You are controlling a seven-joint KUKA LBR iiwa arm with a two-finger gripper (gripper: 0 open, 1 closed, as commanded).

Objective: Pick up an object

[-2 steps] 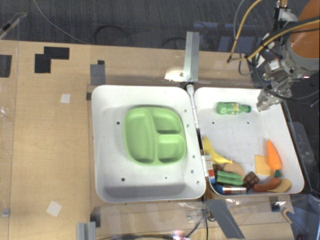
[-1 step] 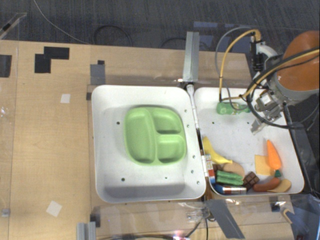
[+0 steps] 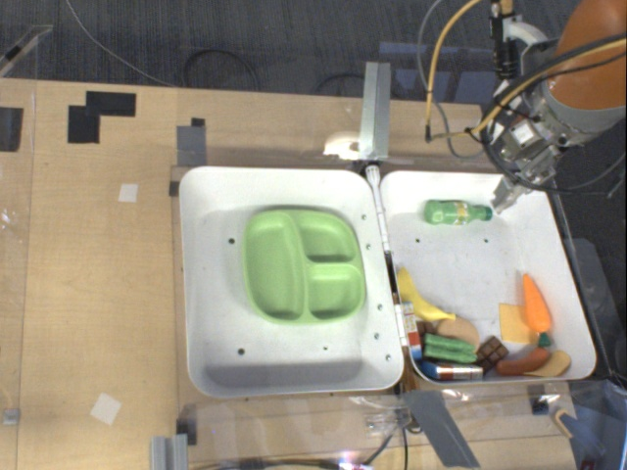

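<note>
A green bottle (image 3: 456, 211) lies on its side near the back of the right bin (image 3: 470, 272). My gripper (image 3: 504, 196) hangs at the bin's back right, its tip just right of the bottle's cap end. Along the bin's front lie a yellow banana (image 3: 421, 304), an orange carrot (image 3: 535, 305), a yellow cheese wedge (image 3: 513, 323), a green pickle-like piece (image 3: 449, 348), a brown sausage (image 3: 524, 362) and several other toy foods.
The left bin (image 3: 211, 351) holds a green divided tray (image 3: 302, 264). A metal post (image 3: 373, 116) stands behind the divider between the bins. Yellow and black cables (image 3: 460, 27) loop above the wrist. Wooden bench (image 3: 88, 292) lies to the left.
</note>
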